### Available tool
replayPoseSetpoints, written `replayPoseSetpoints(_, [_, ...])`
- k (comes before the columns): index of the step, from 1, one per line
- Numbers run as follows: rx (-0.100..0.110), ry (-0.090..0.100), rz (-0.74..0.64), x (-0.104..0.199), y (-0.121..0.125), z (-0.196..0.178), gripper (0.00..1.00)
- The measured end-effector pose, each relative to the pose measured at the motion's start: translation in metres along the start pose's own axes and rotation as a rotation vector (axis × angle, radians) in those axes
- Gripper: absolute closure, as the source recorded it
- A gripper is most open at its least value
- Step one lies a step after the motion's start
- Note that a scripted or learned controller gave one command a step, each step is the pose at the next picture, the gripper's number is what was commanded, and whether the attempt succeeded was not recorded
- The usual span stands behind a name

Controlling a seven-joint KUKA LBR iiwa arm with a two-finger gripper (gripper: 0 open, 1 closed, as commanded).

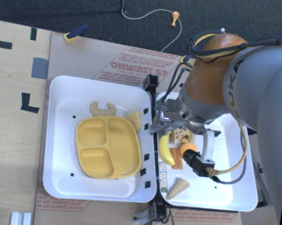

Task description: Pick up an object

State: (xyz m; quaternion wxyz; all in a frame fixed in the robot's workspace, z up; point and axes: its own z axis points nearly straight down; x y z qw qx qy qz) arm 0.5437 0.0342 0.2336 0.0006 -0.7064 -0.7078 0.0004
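The big grey arm (271, 87) came in from the right side and bent down low. It had a fat orange band (213, 68) just above the wrist. Black cables looped around the band and hung down by the wrist. The gripper (180, 133) pointed down, under the wrist. The wrist was in the way, so the tips were hard to see.

The bench (1, 130) has a pale wood top with dark angular marks toward its left edge. A brown cardboard sheet (101, 61) with red print lies flat on it. Two white bins sit on the cardboard side by side, touching: the left bin (53, 138) and the right bin (241, 195).
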Motion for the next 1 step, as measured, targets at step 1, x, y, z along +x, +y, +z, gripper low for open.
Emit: replayPoseSetpoints(1, [0.001,-0.002,0.001,0.0013,0.0008,0.0018,1.00])
